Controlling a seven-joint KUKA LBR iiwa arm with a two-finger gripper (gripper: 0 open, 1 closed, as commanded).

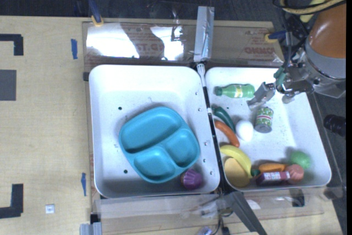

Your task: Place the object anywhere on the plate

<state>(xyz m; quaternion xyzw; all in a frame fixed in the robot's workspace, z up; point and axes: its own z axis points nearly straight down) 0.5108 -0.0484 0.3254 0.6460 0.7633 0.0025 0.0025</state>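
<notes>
Beside the blue plate (159, 143), a round purple object (191, 179), no long axis.

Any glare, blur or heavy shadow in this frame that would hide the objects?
Camera view: strong glare on the clear plastic sheet behind the two bins, washing out its surface; the blue three-compartment plate casts a soft shadow on the left white bin; the toys in the right white bin look slightly soft but recognisable; the gripper is a little blurred.

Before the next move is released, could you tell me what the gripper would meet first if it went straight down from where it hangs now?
Most likely the small green can, which stands directly under the gripper in the right bin. Height above it is unclear from this slanted view.
</notes>
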